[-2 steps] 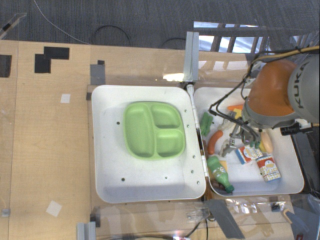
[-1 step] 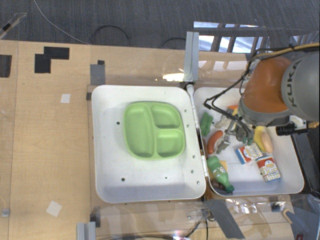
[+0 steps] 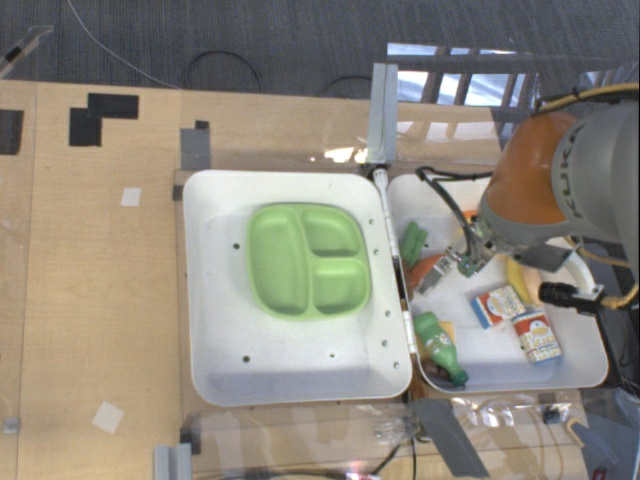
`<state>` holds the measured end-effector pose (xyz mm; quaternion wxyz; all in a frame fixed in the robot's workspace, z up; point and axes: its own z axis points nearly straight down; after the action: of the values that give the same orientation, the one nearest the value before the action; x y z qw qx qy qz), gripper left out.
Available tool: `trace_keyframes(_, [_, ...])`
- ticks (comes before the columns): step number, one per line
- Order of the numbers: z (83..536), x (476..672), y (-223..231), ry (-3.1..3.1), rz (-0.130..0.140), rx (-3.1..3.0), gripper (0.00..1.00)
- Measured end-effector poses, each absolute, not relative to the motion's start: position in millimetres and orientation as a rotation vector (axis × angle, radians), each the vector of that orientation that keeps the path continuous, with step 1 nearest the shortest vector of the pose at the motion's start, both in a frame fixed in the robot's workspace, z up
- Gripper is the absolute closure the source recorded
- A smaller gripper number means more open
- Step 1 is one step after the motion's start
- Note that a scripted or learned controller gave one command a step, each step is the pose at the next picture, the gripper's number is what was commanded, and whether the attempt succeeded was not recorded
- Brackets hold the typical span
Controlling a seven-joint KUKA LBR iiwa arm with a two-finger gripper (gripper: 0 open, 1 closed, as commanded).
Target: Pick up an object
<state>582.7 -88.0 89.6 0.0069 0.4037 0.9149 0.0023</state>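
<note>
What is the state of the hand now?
Hand: cannot be told; it is low in the right bin, beside an orange item.

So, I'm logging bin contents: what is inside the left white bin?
Inside the left white bin lies one light green three-compartment plastic tray, its compartments bare. Whatever the tray covers beneath it cannot be seen.

Green divided plate (image 3: 306, 261) in left bin (image 3: 215, 368); wooden bench (image 3: 90, 298).

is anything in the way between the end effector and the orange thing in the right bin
Nothing visible. The end effector sits low in the right bin, right beside the orange thing. The green bottle lies nearer the front edge, off to the side.
</note>
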Motion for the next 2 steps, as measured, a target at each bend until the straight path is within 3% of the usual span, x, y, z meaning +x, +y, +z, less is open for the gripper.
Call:
trace_keyframes(1, [111.5,633.1,-140.5,3.029,0.001,0.782,0.00])
trace_keyframes(2, [88.9,570.8,-193.8,3.065,-0.003,0.629,0.00])
